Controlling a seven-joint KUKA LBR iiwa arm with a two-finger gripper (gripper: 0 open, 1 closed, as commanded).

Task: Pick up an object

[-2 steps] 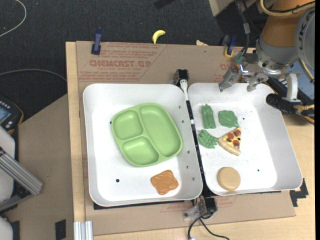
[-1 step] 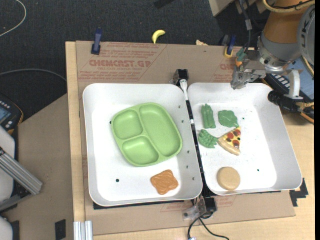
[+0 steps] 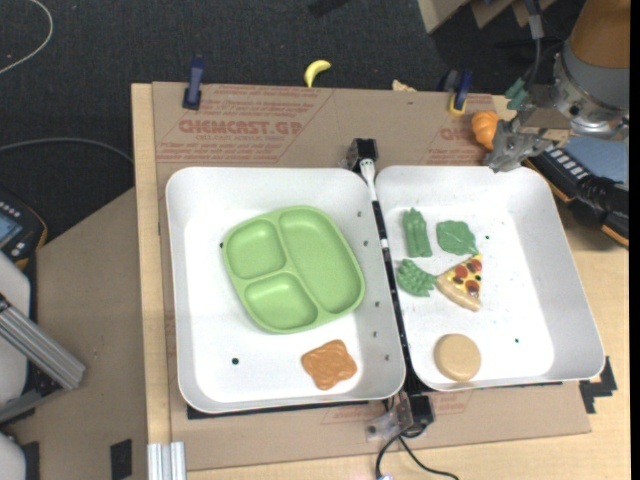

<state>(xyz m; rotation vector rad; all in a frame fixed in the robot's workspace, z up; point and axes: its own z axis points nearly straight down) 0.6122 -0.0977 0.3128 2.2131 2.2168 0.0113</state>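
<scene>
The grey arm with its orange band reaches in from the upper right, wrist angled down and leftward. Its gripper [image 3: 507, 153] hangs at the wrist's lower left end.

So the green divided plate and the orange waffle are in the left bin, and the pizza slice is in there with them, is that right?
Not quite. The green divided plate and the orange waffle are in the left bin, but the pizza slice lies in the right bin, among the green leafy pieces. The camera view shows it.
</scene>
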